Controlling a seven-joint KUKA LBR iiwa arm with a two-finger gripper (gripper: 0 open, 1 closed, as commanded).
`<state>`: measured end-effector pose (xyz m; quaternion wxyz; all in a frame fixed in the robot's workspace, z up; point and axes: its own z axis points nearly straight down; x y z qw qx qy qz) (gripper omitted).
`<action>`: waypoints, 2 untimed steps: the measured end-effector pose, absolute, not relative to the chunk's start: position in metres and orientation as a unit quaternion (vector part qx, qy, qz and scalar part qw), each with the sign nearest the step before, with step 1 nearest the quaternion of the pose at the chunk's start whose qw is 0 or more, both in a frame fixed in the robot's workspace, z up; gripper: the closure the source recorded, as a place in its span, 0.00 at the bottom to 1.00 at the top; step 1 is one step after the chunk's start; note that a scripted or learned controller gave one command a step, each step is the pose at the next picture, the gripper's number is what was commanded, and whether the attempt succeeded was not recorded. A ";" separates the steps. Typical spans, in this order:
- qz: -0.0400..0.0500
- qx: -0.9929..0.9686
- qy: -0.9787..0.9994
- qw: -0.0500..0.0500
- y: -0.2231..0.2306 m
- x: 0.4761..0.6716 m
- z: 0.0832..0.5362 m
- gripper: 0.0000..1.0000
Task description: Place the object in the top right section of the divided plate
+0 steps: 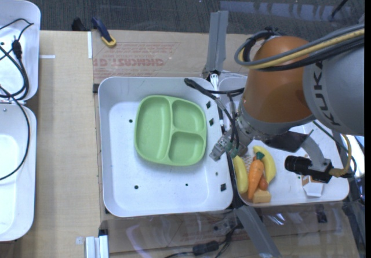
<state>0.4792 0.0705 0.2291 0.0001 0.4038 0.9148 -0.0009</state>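
Two white bins sit side by side on the worktop [64, 112]. A green divided plate [170, 130] lies in the left bin [116, 193]. Toy food, a carrot [255, 175] between bananas [239, 174], lies in the right bin [330, 193]. Just above it hangs the hand [223, 148]; whether it is clenched or released I cannot tell.

Bright, even overhead light; the white bins [116, 152] come close to washed out, and the plate [171, 130] casts only a faint, soft shadow. The arm [290, 83] looms large and a bit soft near the lens, darkening the right bin beneath it. The table [64, 135] and plate are fairly sharp, with mild glare on the arm's orange band.
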 end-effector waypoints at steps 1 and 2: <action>0.000 0.421 0.907 0.001 0.082 0.492 0.236 1.00; -0.001 0.381 0.924 -0.001 0.085 0.506 0.210 1.00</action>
